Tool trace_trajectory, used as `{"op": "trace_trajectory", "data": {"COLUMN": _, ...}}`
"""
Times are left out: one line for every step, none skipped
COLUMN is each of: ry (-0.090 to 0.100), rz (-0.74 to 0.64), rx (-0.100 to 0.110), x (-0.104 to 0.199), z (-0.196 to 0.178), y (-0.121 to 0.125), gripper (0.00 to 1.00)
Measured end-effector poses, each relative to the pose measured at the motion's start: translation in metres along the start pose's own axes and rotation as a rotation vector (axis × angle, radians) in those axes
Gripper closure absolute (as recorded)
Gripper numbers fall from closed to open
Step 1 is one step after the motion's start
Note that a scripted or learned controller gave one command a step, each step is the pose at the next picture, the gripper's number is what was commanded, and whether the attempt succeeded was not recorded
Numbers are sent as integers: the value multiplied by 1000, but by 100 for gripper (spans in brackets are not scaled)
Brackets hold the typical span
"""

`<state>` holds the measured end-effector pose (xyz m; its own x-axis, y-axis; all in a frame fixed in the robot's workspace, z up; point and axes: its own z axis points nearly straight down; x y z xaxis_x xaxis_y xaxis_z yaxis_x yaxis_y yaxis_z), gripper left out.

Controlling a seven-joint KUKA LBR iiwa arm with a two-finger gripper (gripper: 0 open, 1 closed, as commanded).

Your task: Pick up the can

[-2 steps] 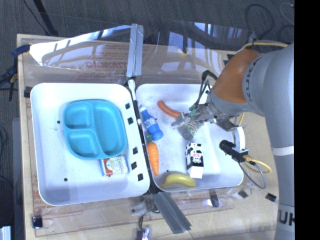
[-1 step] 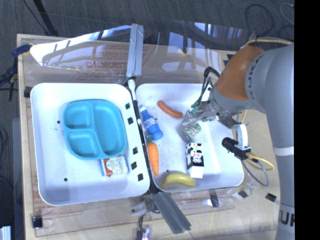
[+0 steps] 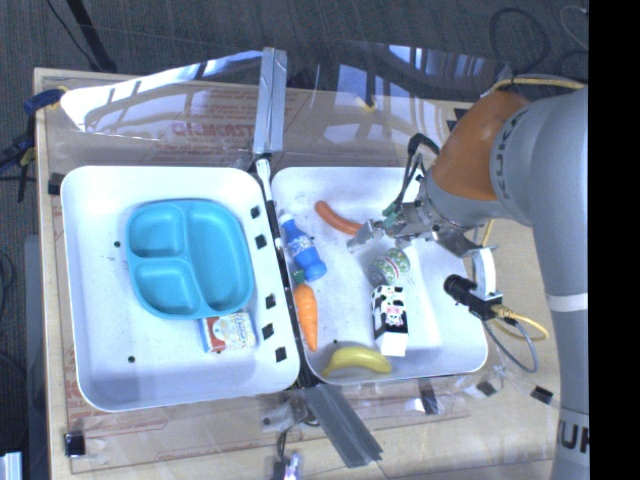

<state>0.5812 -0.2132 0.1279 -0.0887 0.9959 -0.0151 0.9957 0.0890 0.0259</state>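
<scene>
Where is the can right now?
The can lies in the right bin, just below the gripper and just above the milk carton, right of the carrot.

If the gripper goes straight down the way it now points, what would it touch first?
Probably the can, which lies on its side just below the gripper in the right bin. Depth is hard to judge from this slanted view.

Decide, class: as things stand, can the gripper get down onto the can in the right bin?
Probably yes. The gripper hangs just above the can, with nothing lying over it. The milk carton sits close on the near side and may crowd one finger.
</scene>
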Motion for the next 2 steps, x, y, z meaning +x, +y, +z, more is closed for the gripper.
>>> {"op": "trace_trajectory", "data": {"ry": 16, "rz": 74, "rx": 31, "x": 7, "z": 36, "y": -27, "gripper": 0}}
{"op": "trace_trajectory", "data": {"ry": 16, "rz": 71, "rx": 31, "x": 7, "z": 26, "y": -26, "gripper": 100}}
